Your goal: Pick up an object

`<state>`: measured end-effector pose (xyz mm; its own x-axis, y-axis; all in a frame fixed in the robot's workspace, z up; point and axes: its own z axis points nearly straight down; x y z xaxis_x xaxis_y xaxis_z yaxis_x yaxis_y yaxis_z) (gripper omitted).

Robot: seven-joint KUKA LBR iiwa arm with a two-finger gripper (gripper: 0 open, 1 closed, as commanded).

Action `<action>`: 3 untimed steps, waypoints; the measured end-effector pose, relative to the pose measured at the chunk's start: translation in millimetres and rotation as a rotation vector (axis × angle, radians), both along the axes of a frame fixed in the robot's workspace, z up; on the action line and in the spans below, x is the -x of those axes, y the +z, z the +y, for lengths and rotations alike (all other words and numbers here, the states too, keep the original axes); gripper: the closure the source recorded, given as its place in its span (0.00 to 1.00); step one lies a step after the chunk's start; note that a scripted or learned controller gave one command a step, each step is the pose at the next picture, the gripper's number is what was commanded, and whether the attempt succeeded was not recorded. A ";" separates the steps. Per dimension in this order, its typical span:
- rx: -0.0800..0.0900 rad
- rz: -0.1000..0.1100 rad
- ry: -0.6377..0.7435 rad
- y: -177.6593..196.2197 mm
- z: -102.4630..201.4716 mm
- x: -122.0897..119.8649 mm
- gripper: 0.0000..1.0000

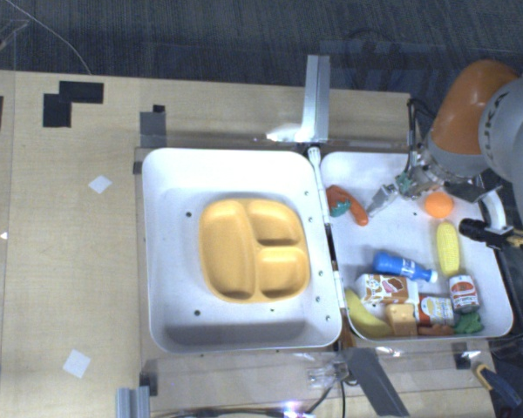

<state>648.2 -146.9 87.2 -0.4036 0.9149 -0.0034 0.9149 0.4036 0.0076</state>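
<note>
the arm w/ its orange band reaches in from the right and hangs over the right bin [502, 320], wrist near the back wall. the gripper [385, 198] pokes out toward the left, over bare bin floor. its two thin fingers look slightly apart w/ nothing between them, so no grasp as far as i can tell.

nearest candidates: a red-orange carrot-like toy [346, 205] just left of the fingertips, against the bin's left wall, and a small orange ball [438, 205] just right of the wrist. which one is the target, can't tell; the carrot seems likelier since the fingers point at it.

the rest is piled toward the front: corn cob [448, 247], blue tube [403, 266], banana [364, 313], small carton [387, 287], a can [463, 293], plus a few packets and something green in the front corner. that clutter is tightly packed, items touching, harder to pick cleanly. the carrot lies apart from it but hugs the wall, leaving little room for a finger on that side.

left bin [166, 233] holds a yellow divided tray [251, 249], well apart from the action.
</note>
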 end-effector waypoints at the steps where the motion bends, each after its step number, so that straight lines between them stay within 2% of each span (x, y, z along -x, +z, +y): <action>1: 0.003 0.006 0.037 12.4 42.1 -21.1 0.00; 2: 0.004 -0.007 0.044 27.1 43.5 -24.7 1.00; 3: -0.002 0.003 -0.280 26.6 40.0 20.3 1.00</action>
